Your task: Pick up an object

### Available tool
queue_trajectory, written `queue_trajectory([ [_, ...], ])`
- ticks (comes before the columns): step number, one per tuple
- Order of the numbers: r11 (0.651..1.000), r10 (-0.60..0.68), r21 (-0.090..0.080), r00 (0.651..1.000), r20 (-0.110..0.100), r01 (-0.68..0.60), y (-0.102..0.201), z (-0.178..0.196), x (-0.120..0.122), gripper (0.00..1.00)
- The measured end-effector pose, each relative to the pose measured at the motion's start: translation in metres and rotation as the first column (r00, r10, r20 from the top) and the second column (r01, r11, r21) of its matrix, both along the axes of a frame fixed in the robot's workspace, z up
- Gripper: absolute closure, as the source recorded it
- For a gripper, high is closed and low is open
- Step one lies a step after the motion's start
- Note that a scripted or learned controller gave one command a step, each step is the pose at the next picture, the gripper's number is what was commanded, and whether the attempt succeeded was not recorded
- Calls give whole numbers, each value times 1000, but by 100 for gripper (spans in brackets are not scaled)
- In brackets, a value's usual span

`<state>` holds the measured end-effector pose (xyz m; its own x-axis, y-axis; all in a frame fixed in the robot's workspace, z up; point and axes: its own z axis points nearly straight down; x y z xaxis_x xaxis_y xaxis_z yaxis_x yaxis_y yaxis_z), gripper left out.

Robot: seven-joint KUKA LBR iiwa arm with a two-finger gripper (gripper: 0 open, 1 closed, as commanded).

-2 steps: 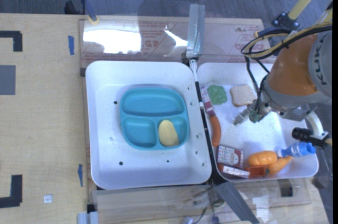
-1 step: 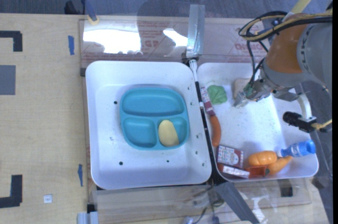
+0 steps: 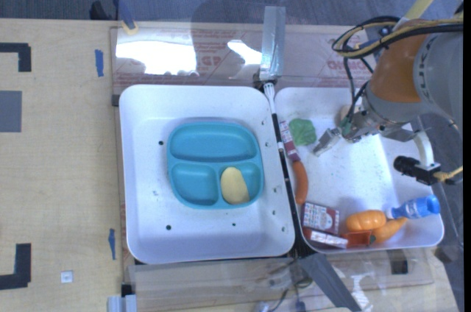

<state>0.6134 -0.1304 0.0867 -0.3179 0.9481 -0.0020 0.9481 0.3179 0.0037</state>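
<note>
From where I stand, the arm (image 3: 419, 75) leans in from three o'clock over the right bin (image 3: 353, 171), with its jaws (image 3: 326, 141) hanging low near the bin's twelve o'clock end. How wide they stand I cannot tell; they look like a slim grey tip, and nothing shows between them.

Just at nine o'clock of that tip lies a green piece (image 3: 302, 131), close beside it but apart. Along the bin's nine o'clock wall runs an orange sausage-like thing (image 3: 299, 182), and toward six o'clock sit a red-and-white packet (image 3: 321, 217), an orange toy vegetable (image 3: 368, 221) and a small bottle with a blue cap (image 3: 416, 208).

In the left bin (image 3: 147, 178) a blue divided tray (image 3: 210, 156) carries a yellow lump (image 3: 235, 185) in its five o'clock compartment.

By my reckoning the pick is barely begun: everything lies on a bin floor, nothing lifted. What remains is to settle on something, likely the green piece, close on it and raise it.
</note>
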Motion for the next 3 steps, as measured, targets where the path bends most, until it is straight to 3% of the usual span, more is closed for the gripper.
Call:
queue_trajectory([
  [1,1000,-8,-1,1000,-4,8,7,0,40,0],
  [2,997,70,-7,997,-29,-71,16,0,47,0],
  [3,997,80,-6,996,-30,-80,16,0,47,0],
])
